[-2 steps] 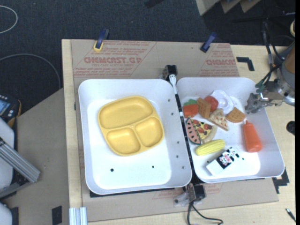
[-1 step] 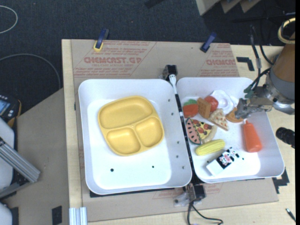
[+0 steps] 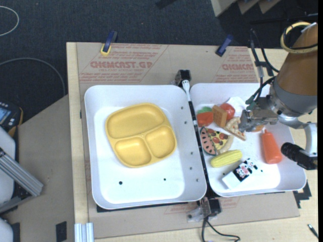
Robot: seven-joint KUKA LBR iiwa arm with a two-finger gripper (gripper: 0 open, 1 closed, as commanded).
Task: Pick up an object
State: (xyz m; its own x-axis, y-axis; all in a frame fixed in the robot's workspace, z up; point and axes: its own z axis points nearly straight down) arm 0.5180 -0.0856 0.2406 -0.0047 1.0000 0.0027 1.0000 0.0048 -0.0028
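While my arm reaches in over the right bin (image 3: pixel 290 178), my gripper (image 3: pixel 246 125) hangs low among the toy food, just beside a tan wedge (image 3: pixel 235 129); whether it is open or closed I cannot tell. An orange bottle (image 3: pixel 270 146) lies to its right. Corn (image 3: pixel 225 159) and a pizza slice (image 3: pixel 216 138) lie nearer the divider. The left bin (image 3: pixel 96 150) holds a yellow divided plate (image 3: pixel 140 134).
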